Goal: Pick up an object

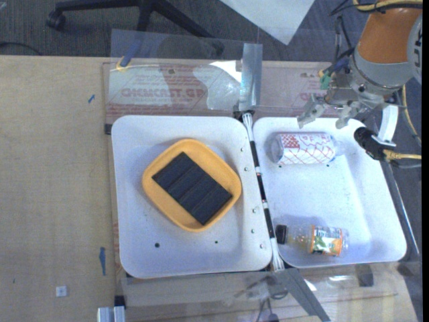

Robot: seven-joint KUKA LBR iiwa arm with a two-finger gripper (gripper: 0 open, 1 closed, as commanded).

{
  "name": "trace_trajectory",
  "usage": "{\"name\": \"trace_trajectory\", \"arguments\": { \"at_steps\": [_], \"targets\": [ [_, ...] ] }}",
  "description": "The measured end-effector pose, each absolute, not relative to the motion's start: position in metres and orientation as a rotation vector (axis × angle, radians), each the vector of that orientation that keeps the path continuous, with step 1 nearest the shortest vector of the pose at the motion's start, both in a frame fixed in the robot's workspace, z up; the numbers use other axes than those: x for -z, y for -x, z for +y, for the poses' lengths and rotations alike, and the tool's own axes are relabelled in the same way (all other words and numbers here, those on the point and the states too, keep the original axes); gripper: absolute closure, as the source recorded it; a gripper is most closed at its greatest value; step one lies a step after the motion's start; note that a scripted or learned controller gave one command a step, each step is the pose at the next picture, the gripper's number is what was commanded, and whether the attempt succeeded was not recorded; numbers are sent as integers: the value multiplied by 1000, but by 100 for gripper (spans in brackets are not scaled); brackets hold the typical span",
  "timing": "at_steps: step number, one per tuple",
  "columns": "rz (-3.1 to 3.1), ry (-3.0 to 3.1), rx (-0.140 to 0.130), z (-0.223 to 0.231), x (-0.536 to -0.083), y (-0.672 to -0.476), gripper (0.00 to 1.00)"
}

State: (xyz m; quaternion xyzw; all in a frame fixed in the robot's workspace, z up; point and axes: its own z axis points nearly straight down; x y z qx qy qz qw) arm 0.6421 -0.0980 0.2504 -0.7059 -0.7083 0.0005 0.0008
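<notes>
Poised above the far edge of the right bin (395, 200), gripper (326, 112) spread open and bare, just beyond a red-and-white can (305, 148) lying on its side at the far end. Near the same bin's front edge, a small bottle (316, 239) with an orange-and-green label and a dark cap, also on its side, well apart from the can. In the left bin (131, 133), a yellow dish (191, 193) bearing a dark ridged slab (192, 188), set at a slant.
</notes>
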Motion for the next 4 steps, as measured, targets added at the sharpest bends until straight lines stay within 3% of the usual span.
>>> {"name": "trace_trajectory", "arguments": {
  "at_steps": [1,2,3,4],
  "targets": [
    [-2333,2142,26,-97,-138,-672,0],
    [-2336,2112,8,-125,-128,-669,0],
    [-2397,2084,42,-123,-105,-635,0],
    [-2395,2091,44,-125,-115,-636,100]
  ]
}}
